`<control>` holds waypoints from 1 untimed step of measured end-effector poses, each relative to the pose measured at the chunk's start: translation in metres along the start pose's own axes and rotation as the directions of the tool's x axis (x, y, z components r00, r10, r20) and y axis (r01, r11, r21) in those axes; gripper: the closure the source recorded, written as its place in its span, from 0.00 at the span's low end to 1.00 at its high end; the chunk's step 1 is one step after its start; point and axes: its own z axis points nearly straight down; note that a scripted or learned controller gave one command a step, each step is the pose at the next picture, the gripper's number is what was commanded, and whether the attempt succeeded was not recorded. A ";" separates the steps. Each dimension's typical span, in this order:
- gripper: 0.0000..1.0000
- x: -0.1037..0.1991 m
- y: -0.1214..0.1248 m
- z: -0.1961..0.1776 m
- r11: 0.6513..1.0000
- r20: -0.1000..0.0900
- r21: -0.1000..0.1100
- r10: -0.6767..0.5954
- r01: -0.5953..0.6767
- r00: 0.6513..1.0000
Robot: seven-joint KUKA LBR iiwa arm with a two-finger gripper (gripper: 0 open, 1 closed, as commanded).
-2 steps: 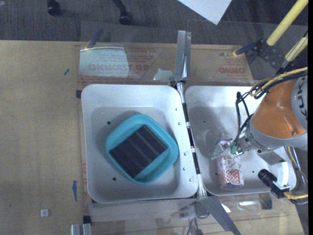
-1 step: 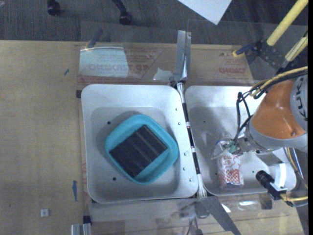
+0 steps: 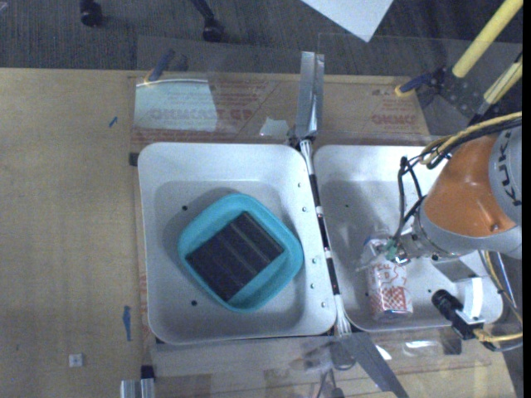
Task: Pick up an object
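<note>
Jaws (image 3: pixel 397 254) sit low in the right white bin (image 3: pixel 344 189), tips hidden under the grey-and-orange arm (image 3: pixel 469 201), so their state can't be told. Crinkly clear packet w/ red-white print (image 3: pixel 388 287) lies just below them. Approach should drop straight over packet's middle, then close slowly. Teal square dish w/ dark insert (image 3: pixel 241 251) sits in left bin.

My one camera: fixed above bench (image 3: pixel 66 222), looking down aslant, both bins (image 3: pixel 158 181) framed, arm (image 3: pixel 473 197) entering right.
</note>
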 end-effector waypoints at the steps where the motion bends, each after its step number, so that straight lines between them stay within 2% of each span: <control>1: 0.00 0.000 -0.001 0.001 0.999 -0.004 0.004 0.042 -0.042 0.999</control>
